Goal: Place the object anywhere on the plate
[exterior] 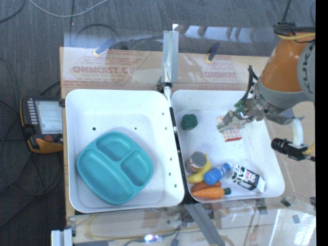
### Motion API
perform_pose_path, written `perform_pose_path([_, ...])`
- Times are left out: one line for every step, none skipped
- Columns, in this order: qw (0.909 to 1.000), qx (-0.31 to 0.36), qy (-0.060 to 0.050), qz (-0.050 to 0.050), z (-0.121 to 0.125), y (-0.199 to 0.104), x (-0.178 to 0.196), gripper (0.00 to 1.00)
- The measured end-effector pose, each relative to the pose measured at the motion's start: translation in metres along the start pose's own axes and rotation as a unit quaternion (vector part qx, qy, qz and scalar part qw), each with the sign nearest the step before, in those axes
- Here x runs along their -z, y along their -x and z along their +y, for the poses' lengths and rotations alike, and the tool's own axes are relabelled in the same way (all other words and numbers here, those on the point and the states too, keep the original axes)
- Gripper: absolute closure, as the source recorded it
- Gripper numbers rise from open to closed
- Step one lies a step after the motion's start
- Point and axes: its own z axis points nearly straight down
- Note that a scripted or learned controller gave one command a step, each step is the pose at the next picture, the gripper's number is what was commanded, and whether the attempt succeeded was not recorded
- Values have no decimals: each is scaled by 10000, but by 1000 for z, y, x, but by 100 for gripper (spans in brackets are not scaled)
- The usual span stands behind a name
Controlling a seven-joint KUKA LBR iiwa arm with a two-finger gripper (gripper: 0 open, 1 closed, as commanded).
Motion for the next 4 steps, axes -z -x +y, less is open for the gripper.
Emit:
perform_pose_path([9987,501,-2,13,23,-54,-30,100])
perform_pose_path([9934,1149,-2,20,-16,-137,-30,100])
perform_pose_path([9920,1259,-4,18,-2,-185,-30,100])
perform_pose_path([9984,563,-15,11,-14,-282,-57,100])
